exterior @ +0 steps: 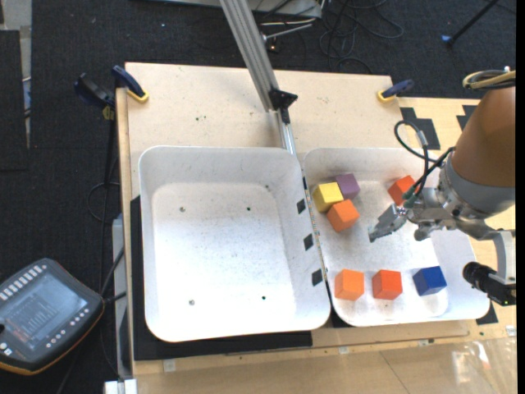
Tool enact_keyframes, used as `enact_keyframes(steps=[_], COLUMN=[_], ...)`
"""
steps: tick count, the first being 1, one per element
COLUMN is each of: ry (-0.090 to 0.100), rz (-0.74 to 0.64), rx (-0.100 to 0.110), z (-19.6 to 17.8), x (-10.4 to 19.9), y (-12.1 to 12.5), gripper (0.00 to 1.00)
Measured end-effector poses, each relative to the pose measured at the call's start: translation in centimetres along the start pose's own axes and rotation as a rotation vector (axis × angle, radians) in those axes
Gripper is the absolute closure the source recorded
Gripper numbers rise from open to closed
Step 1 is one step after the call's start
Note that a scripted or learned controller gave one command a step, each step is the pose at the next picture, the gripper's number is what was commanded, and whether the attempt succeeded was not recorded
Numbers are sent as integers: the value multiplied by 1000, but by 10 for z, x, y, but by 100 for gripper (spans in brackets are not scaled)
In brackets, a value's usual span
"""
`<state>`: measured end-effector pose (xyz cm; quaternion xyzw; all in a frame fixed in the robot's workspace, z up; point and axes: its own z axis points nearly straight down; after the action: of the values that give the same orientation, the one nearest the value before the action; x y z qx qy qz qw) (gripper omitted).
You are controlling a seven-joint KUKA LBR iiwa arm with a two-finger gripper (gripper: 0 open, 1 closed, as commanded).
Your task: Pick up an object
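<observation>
Your gripper point(402, 224) hangs over the right bin point(361, 318), its two grey fingers spread and pinching nothing, tips pointing into the bare white floor at the bin's middle. Around it you have seven small blocks, all plain matte cubes with crisp edges. Count them by colour: one yellow block point(328, 194), one purple block point(348, 185) touching it on the far side, and an orange block point(344, 214) pressed against the yellow one's near corner, the three forming a cluster near the right bin's far left. A red-orange block point(400, 189) sits apart near the bin's far right, just beyond the gripper and partly behind cabling. Along the bin's near wall runs a row of three: an orange cube point(349, 285), a red-orange cube point(387, 285) and a blue cube point(429, 280), each standing apart from the next. The right bin is smooth, shallow white plastic with rounded corners; its twin, the left bin point(156, 179), abuts it on the speckled pale surface point(213, 105).
</observation>
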<state>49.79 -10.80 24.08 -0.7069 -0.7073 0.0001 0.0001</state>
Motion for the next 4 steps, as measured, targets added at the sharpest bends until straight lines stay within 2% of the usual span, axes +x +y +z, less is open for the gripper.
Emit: enact_keyframes(steps=[1,2,4], ry=[0,0,-1], rz=[1,3,2], rx=[-1,5,0], z=[0,52,147], x=[0,-8,1], y=[0,-7,-5], gripper=[0,0,0])
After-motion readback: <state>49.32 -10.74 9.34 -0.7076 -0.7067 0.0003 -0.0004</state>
